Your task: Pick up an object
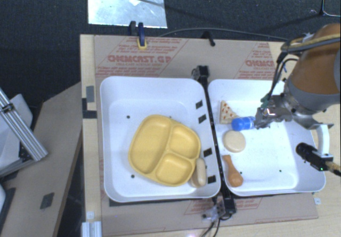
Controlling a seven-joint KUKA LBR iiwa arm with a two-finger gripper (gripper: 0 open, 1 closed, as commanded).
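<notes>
Two red "CHEMCAST GP" prints [139,59] mark the board; the hand [261,120], grip state unclear, seems to touch a blue bottle [242,123].

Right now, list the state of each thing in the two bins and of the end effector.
Yellow divided plate: flat in left bin.
Bread roll: lying against plate's edge.
Pizza slice: flat, right bin.
Blue bottle: on its side beside end effector.
Round cookie: flat.
Chicken drumstick: lying flat.

Yellow tray [165,150], blue bottle [242,123], white bins [120,92].
</notes>
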